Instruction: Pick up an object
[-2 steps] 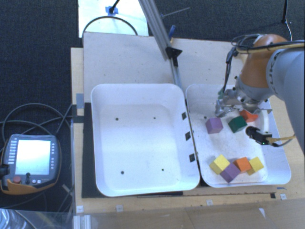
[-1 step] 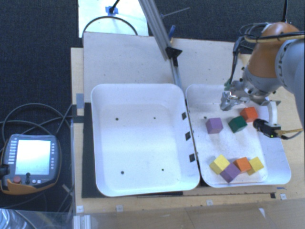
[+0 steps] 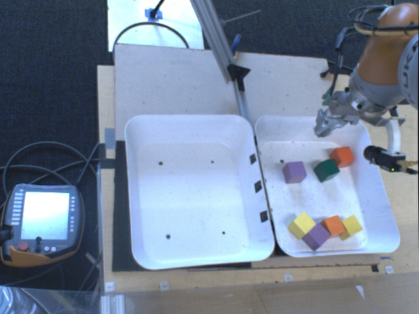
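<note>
The right bin [image 3: 376, 195] holds several small blocks. A purple block [image 3: 294, 171], a green block [image 3: 326, 170] and an orange block [image 3: 342, 156] lie across its middle. Near its front edge cluster a yellow block [image 3: 302, 225], a purple block [image 3: 316, 236], an orange block [image 3: 334, 225] and a second yellow block [image 3: 351, 226]. My gripper [image 3: 325, 124] hangs over the bin's far side, above and a little left of the upper orange block. I see nothing between its fingers.
The left bin [image 3: 141, 175] sits beside the right one, with dark clips on the shared rim. A slanted metal pole [image 3: 216, 28] crosses the back of the bench. A teach pendant [image 3: 42, 224] lies off the bench at left.
</note>
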Motion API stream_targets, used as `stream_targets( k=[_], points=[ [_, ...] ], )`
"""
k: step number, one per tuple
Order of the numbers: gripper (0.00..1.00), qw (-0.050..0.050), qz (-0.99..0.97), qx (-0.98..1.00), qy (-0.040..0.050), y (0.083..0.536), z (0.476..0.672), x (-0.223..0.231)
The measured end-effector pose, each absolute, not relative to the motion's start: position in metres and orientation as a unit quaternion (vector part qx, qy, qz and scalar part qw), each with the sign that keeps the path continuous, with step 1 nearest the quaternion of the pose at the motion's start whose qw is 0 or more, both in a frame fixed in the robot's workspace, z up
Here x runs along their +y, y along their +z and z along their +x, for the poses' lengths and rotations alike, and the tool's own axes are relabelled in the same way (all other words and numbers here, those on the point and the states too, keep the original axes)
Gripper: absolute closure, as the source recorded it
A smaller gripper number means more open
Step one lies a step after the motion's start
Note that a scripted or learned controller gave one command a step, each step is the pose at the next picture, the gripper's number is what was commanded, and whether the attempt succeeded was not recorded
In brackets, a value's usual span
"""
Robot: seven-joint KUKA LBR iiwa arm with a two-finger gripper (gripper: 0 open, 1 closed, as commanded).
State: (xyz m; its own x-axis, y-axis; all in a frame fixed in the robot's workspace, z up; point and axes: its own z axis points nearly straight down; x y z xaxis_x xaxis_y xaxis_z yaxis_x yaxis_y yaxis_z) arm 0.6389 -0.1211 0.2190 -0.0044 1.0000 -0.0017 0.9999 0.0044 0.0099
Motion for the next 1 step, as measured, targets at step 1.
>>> stream_targets(
  k=[1],
  points=[
    [1.0, 0.004, 0.706, 0.709, 0.0027, 0.2821, 0.6363, -0.1269]
  ],
)
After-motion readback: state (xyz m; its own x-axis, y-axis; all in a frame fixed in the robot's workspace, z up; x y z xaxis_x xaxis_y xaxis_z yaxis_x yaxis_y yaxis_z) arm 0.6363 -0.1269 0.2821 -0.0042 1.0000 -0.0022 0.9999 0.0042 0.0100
